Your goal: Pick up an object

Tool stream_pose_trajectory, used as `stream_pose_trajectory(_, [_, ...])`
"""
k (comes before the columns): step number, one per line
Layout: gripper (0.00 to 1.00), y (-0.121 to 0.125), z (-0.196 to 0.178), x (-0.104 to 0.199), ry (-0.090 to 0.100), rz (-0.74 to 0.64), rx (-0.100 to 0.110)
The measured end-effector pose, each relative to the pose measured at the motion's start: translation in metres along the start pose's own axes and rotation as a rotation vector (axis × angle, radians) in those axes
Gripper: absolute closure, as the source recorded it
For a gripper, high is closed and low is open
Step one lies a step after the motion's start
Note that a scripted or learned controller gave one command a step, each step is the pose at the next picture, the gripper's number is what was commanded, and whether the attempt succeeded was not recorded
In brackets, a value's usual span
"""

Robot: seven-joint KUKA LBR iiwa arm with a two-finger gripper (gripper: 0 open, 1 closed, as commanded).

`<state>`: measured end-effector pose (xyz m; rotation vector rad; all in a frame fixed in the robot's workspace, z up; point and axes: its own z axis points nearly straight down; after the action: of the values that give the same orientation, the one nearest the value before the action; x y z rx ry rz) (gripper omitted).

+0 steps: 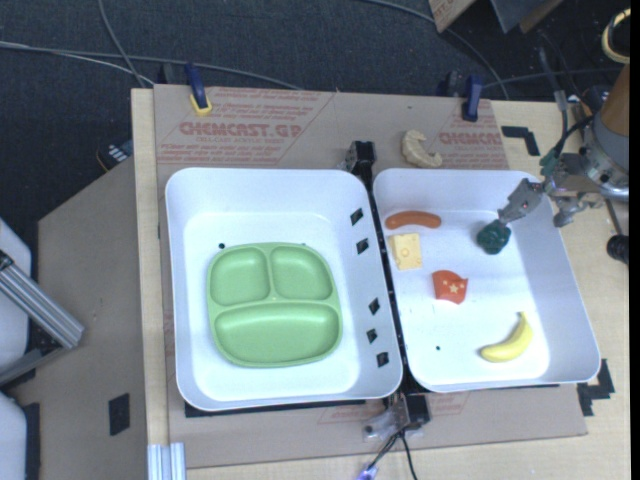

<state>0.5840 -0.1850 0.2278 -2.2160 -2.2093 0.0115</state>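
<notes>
In the right bin (560, 298) lie a dark green round object (492, 236), an orange-red sausage (413, 220), a yellow cheese slice (406, 251), a red strawberry-like piece (450, 286) and a yellow banana (507, 340). My gripper (540, 208) hangs over the bin's upper right corner, open, its two fingers spread apart. The left finger (518, 204) ends just above and to the right of the dark green object. Nothing sits between the fingers.
The left bin (190, 268) holds a green divided plate (274, 302). A beige lump (421, 148) lies on the cardboard behind the bins. Blue clamps (198, 90) grip the board's far edge. Cables run along the bench's right side.
</notes>
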Motion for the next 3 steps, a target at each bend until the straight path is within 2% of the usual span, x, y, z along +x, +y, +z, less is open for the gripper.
stream_pose_trajectory(1, [0.00,0.003,-0.008,0.000,-0.003,-0.003,-0.013])
stream_pose_trajectory(3, [0.00,-0.010,0.090,0.004,-0.001,-0.003,-0.008])
